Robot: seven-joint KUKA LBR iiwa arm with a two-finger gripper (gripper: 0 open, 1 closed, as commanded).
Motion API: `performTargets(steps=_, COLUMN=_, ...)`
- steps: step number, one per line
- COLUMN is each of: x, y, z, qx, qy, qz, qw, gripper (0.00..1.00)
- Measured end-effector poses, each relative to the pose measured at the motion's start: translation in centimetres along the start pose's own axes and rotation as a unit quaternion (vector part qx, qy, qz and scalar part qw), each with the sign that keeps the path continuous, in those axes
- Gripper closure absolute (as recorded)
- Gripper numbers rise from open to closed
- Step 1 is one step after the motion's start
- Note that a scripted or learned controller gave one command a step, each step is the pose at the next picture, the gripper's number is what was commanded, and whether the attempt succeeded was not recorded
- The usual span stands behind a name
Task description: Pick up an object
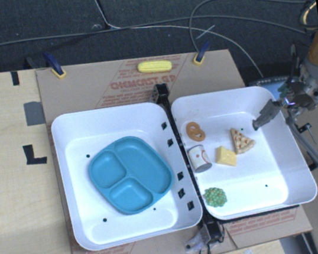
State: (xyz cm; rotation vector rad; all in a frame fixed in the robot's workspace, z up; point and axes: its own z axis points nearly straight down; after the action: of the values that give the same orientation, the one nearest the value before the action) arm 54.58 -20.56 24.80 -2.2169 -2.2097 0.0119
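Observation:
The right bin holds a brown pretzel, a small white can lying on its side, a yellow cheese wedge, a pizza slice and a green broccoli piece. My gripper hangs over the bin's right part, just right of and above the pizza slice, apart from it. Nothing is seen in its grasp.
A blue divided plate lies in the left bin. A yellow corn cob rests on the cardboard behind the bins. Blue clamps and black cables sit along the back edge.

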Motion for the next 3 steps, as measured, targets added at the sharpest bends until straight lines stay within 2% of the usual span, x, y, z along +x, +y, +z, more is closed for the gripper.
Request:
performTargets(steps=1, x=0.0, y=0.2, z=-0.7, qx=-0.006, qy=-0.002, qz=-0.002, qw=1.0, gripper=0.0)
performTargets(steps=2, x=0.8, y=0.0, z=4.0, qx=-0.004, qy=-0.001, qz=-0.002, qw=1.0, gripper=0.0)
performTargets(steps=3, x=0.1, y=0.2, z=8.7, qx=-0.004, qy=-0.001, qz=-0.002, qw=1.0, gripper=0.0)
